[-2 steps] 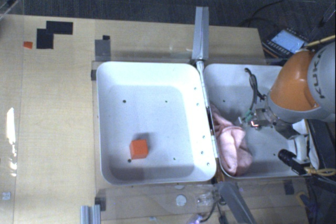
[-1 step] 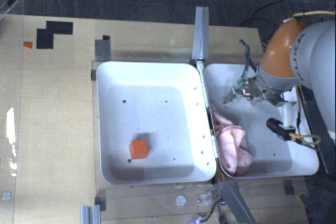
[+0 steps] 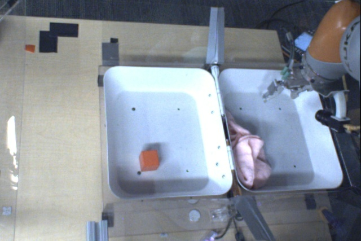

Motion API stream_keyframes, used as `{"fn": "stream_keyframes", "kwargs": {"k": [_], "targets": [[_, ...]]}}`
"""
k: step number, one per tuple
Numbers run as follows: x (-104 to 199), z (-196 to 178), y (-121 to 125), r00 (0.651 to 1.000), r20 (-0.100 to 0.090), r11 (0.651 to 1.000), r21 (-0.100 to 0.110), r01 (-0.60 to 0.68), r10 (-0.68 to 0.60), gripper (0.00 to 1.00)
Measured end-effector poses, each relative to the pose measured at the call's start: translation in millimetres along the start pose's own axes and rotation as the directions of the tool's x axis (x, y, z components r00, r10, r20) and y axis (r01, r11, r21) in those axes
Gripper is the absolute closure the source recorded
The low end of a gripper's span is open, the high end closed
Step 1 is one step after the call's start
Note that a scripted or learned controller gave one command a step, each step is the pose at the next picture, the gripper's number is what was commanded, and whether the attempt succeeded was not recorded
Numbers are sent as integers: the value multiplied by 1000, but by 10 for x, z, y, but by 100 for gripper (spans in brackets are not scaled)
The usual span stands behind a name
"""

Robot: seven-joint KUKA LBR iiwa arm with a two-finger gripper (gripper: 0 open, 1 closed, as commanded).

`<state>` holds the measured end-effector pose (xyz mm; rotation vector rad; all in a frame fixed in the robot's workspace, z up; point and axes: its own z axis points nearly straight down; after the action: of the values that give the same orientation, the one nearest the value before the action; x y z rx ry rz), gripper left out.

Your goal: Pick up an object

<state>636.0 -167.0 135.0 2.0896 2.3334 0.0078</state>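
Note:
An orange block (image 3: 149, 160) lies in the left bin (image 3: 158, 84), near its front left corner. A crumpled pink cloth (image 3: 248, 156) rests in the right bin (image 3: 282, 121), against the wall shared with the left bin. My gripper (image 3: 284, 89) hangs over the right bin's far right part, well clear of the cloth. Its fingers (image 3: 271, 90) are spread open and hold nothing.
A grey metal post (image 3: 215, 36) stands at the back between the two bins. The arm's orange band (image 3: 333, 31) and grey wrist fill the upper right. Black markers (image 3: 55, 35) lie on the wooden bench at far left.

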Motion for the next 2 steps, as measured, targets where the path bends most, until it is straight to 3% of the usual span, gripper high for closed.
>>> {"fn": "stream_keyframes", "kwargs": {"k": [1,2], "targets": [[350,453,-419,953,0,953,-3,303,-303,0],[591,470,159,935,-2,935,-1,354,-354,0]]}}
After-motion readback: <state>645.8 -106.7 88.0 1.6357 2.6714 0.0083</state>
